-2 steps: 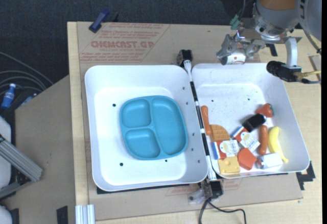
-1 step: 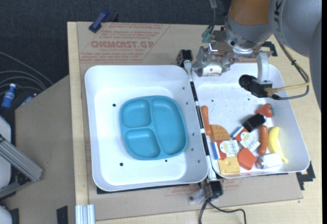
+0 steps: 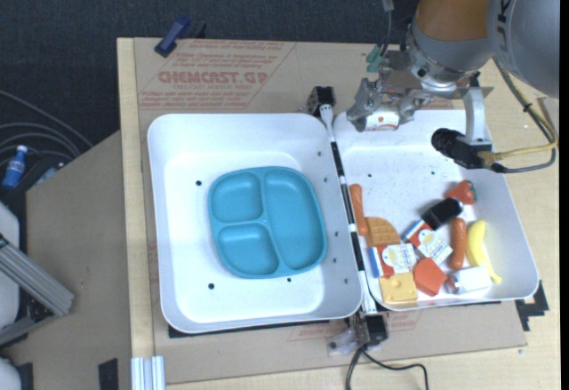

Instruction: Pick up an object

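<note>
Toy food (image 3: 431, 246) lies heaped in the lower right of the frame, in the right white bin (image 3: 400, 162): a yellow banana (image 3: 481, 248), sausages, small cartons. A smooth blue divided plate (image 3: 266, 221) sits in the left bin (image 3: 173, 202). Both rest on a pale wooden tabletop (image 3: 213, 77) over dark carpet. The end effector (image 3: 384, 113), upper right, grips a small white-and-red piece (image 3: 385, 121).

The bench (image 3: 222, 68) is viewed from one fixed camera set above it, looking down at a slant. Both white bins (image 3: 178, 290) are taken in at middle range, filling the frame's centre and lower right.
</note>
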Motion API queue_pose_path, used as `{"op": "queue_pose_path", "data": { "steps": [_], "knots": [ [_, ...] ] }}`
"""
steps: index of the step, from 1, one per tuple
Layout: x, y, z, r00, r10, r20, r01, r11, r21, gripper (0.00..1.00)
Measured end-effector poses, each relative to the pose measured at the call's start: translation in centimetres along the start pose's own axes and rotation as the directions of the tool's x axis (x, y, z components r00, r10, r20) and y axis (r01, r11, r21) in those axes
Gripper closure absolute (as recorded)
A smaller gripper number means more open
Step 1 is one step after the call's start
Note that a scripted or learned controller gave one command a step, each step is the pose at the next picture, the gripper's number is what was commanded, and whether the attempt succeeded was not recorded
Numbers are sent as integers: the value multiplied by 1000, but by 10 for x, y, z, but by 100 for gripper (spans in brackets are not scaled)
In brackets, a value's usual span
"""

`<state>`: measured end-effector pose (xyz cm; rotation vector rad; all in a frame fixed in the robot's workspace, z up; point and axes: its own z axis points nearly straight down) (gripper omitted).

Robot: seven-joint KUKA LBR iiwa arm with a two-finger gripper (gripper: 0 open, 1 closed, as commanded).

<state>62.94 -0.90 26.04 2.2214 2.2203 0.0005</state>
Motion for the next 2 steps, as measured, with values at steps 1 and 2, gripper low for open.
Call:
{"op": "queue_pose_path", "data": {
  "steps": [1,2],
  "knots": [
    [-43,37,8,1000,0,1,0,1000,-1,100],
    [32,-16,4,1000,-2,-2,2,1000,4,100]
  ]
}}
